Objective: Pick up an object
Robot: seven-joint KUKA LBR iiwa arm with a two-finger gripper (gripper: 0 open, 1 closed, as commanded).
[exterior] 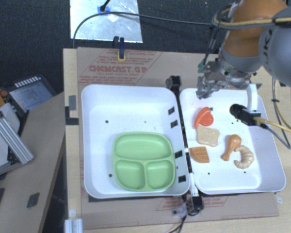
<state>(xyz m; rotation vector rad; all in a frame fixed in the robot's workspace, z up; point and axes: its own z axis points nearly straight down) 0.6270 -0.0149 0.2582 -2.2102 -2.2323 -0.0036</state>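
I see gripper above right bin far edge (finger state: can't tell), red piece just below.

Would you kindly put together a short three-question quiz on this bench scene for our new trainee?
1. True or false: the green tray lies in the left bin.
2. Which item lies nearest the claw? A) the red tomato slice B) the shrimp C) the drumstick
3. Fill in: the bread slice lies in the ____ bin.

Key:
1. True.
2. A. The tomato slice sits just below the claw, at the back of the right bin.
3. Right. It lies between the tomato slice and the orange cracker.
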